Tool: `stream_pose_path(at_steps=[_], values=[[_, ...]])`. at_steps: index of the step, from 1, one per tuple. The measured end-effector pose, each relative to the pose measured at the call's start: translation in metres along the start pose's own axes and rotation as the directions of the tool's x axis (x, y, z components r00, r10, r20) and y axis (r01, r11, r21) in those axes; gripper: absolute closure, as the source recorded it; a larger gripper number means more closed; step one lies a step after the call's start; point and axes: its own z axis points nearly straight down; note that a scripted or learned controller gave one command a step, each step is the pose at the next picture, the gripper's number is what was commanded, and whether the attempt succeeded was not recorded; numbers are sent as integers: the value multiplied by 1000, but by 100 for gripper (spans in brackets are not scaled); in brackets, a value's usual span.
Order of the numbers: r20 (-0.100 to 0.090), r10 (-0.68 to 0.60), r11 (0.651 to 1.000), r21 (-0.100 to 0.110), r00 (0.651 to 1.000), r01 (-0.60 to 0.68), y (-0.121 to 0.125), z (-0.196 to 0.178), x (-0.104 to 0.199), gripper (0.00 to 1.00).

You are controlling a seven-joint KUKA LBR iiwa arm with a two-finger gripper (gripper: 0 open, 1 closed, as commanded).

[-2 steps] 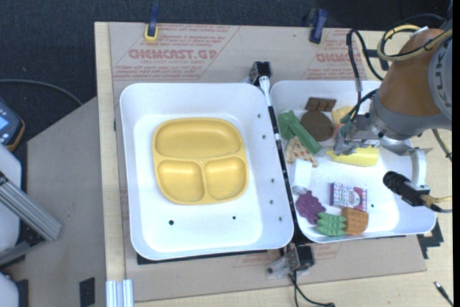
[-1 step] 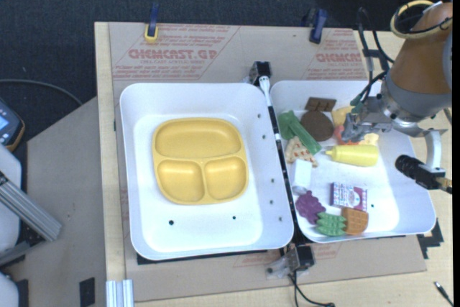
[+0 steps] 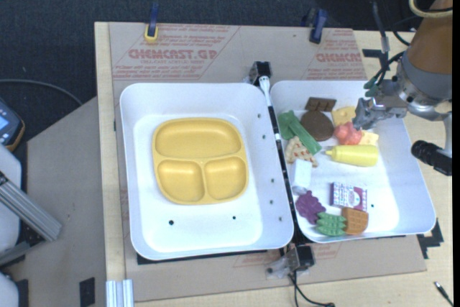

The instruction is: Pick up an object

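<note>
My gripper [image 3: 364,120] hangs low over the back of the right bin [image 3: 410,190], its tip right above a small red-pink piece [image 3: 348,133] and beside a pale yellow piece [image 3: 343,114]. A yellow mustard bottle [image 3: 353,154] lies just in front of it. Close by are a brown round cookie [image 3: 317,125], a chocolate bar [image 3: 320,103] and a green pepper-like piece [image 3: 294,127]. Nothing is visibly held between the fingers.
The left bin [image 3: 136,176] holds a yellow three-section plate [image 3: 200,159]. Toward the front of the right bin lie a purple-and-white packet [image 3: 348,195], purple grapes [image 3: 310,206], a green toy [image 3: 330,224], a waffle piece [image 3: 355,220] and a white card [image 3: 302,173].
</note>
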Motion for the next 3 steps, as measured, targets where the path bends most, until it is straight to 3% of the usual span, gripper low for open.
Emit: stream_pose_path(at_steps=[3], values=[[-4,-4,1000,10,1000,4,-3,2,147,100]])
